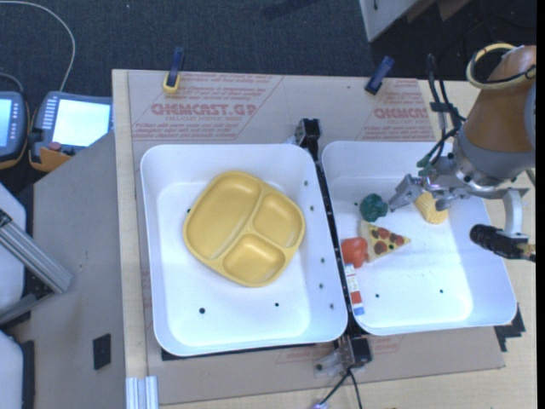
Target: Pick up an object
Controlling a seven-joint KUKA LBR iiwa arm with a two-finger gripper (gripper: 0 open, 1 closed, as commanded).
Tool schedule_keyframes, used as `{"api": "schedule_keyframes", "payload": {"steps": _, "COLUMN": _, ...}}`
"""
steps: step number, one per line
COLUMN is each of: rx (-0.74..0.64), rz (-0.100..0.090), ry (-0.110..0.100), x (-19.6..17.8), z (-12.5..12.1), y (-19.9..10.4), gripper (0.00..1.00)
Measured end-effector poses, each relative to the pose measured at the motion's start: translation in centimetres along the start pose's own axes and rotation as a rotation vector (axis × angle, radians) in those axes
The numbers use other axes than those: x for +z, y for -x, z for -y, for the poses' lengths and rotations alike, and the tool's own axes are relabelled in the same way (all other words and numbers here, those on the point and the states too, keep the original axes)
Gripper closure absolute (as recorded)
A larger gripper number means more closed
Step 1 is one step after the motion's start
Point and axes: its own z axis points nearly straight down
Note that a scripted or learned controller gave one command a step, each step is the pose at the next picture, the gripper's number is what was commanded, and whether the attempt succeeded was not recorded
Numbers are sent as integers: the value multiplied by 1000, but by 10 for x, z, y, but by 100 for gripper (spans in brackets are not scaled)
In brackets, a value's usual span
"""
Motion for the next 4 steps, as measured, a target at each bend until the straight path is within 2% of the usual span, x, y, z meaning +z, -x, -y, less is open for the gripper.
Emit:
{"api": "schedule_keyframes", "payload": {"steps": 1, "rx": 0, "rz": 0, "ry": -1, "x": 62, "z": -4, "y": -1, "gripper": 0}}
{"api": "schedule_keyframes", "payload": {"steps": 2, "rx": 0, "rz": 1, "ry": 5, "x": 49, "z": -5, "y": 0, "gripper": 100}}
{"api": "schedule_keyframes", "payload": {"steps": 3, "rx": -2, "rz": 3, "ry": 9, "x": -3, "z": -15, "y": -4, "gripper": 100}}
{"api": "schedule_keyframes", "payload": {"steps": 4, "rx": -2, "rz": 3, "ry": 9, "x": -65, "z": -14, "y": 0, "gripper": 100}}
